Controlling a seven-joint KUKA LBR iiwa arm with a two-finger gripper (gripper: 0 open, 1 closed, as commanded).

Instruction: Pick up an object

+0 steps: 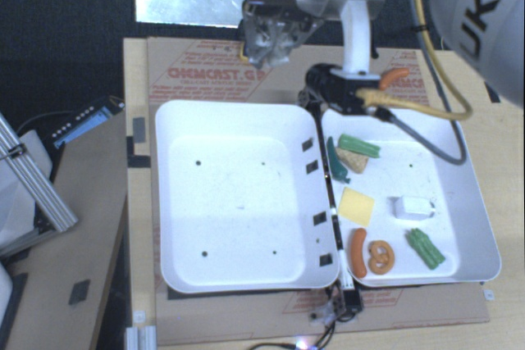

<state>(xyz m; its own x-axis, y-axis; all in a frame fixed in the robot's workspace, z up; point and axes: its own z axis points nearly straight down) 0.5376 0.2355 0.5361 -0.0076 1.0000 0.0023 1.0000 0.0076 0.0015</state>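
The pincer hangs at upper centre above the bins; whether it's clenched I cannot tell. The yellow cheese slice lies loose in the right bin, easily reached.

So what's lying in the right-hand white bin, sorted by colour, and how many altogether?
Green: 3: flat green pod, dark green strip, ridged green piece
Orange: 2: sausage, pretzel
Yellow: 1: square slice
White: 1: block
Tan: 1: chunk
Total: 8
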